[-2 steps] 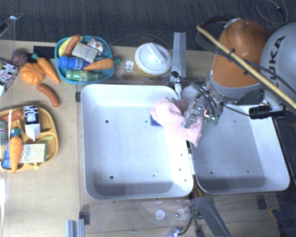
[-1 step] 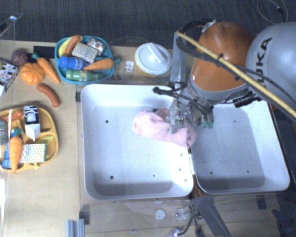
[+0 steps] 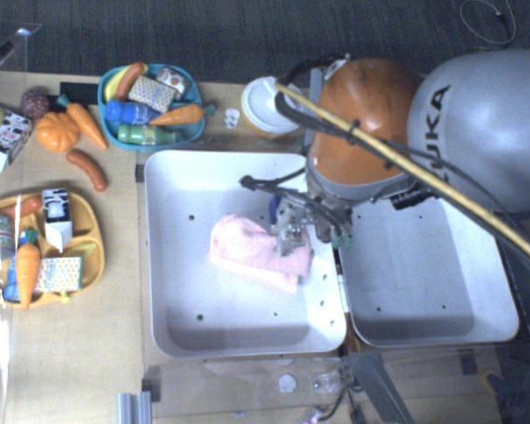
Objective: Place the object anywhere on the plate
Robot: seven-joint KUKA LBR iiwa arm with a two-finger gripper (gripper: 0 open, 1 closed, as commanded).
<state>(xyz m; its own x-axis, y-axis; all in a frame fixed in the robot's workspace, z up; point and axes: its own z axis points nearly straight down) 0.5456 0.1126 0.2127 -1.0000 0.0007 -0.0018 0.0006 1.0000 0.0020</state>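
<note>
The jaws cannot be told apart as open or closed, since the gripper (image 3: 293, 233) is seen from above and its tip is lost against the pink cloth (image 3: 252, 252) beneath it. The gripper is positioned over the right end of that cloth, at or very near its surface; whether contact is made cannot be told. The cloth is laid crumpled in the left bin (image 3: 185, 316), right of the bin's middle and close to the wall shared with the right bin (image 3: 442, 312). No plate can be made out with certainty in either bin. The arm (image 3: 477, 122) is brought in from the right, its orange band (image 3: 362, 117) held above the far edge of the two bins, with a yellow cable (image 3: 406, 166) run across it. On the bench to the left, a blue bowl (image 3: 193, 129) filled with toy food is set beyond the left bin, a yellow tray (image 3: 92, 237) of toys is placed at the left edge, and a loose toy pumpkin (image 3: 55, 132) and carrot (image 3: 90, 126) are laid between them.
</note>
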